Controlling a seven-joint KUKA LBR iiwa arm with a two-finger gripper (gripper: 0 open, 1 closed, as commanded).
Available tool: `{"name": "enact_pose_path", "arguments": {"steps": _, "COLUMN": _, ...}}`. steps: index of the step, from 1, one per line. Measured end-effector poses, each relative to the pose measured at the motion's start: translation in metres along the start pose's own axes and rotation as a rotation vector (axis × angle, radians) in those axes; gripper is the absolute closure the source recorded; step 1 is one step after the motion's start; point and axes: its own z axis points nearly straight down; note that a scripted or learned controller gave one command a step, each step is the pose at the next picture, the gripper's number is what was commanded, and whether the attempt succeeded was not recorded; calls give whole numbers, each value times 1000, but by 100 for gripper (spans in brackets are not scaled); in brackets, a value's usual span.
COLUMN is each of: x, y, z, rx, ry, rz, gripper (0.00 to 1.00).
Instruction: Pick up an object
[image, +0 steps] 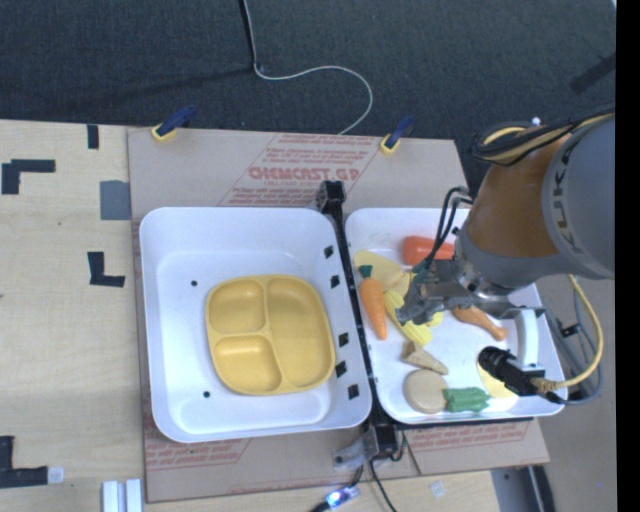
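Observation:
My gripper (420, 305) reaches down into the right bin (395, 222) over a yellow toy piece (418, 318) near the bin's middle. Next to it lie an orange carrot (373, 307), a red-orange piece (418, 247) at the back, an orange curved piece (480, 322), a tan wedge (423, 357), a beige round piece (425, 391) and a green block (466, 400). The arm's wrist hides most of the fingers and what lies under them.
The left bin (165, 300) holds a yellow divided plate (268, 334). A black divider (345, 280) runs between the bins. The arm's bulky grey and orange body (530, 215) covers the right bin's far right side. A white cable (320, 72) lies beyond the bins.

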Motion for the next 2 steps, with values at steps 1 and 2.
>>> {"name": "enact_pose_path", "arguments": {"steps": 1, "x": 46, "y": 15, "z": 4, "rx": -1, "ry": -1, "rz": 0, "gripper": 100}}
{"name": "enact_pose_path", "arguments": {"steps": 2, "x": 98, "y": 24, "z": 7, "rx": -1, "ry": 0, "rz": -1, "gripper": 100}}
